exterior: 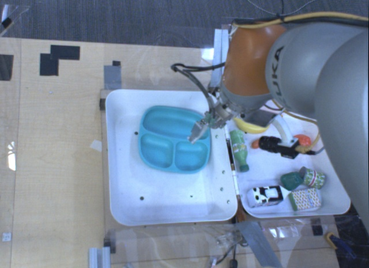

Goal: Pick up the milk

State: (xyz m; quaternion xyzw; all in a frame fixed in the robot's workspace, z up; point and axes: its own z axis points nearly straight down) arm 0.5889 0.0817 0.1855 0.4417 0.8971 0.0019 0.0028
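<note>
Metal fingers (198, 132), nearly closed and empty, hover over glossy blue sectioned plate (173, 139); boxy cow-patterned milk (266, 195) lies apart.

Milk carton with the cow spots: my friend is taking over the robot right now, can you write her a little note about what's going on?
Pincer: hanging over the right edge of the blue divided plate in the left bin; I cannot tell whether it is open or shut, and nothing shows in it.
Milk carton: lying on its side in the right bin, near the front, beside a green bottle and a banana further back.
Done: nothing yet; the milk is untouched.
Left: move the arm across to the right bin, come down on the milk and lift it.
</note>
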